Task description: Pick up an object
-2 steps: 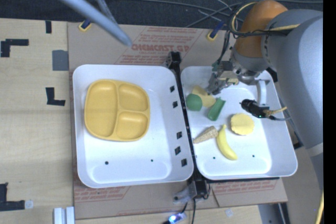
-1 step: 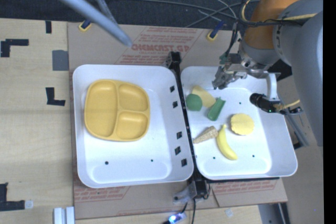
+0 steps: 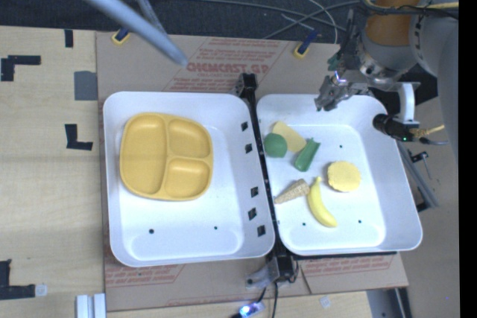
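The claw (image 3: 329, 97) is seen poised above the far rim of the right bin (image 3: 402, 231) — its spread cannot be told — while the banana (image 3: 321, 206), lying clear near the front, would best be approached squarely from above.

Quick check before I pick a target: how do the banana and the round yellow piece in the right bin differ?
The banana is long and curved, while the round yellow piece is a flat-looking disc. The banana lies nearer the bin's front edge; the disc sits just above it, toward the right wall. The banana runs at a slant; the disc has no clear direction. Both are yellow and lie loose in the right bin, away from the pincer.
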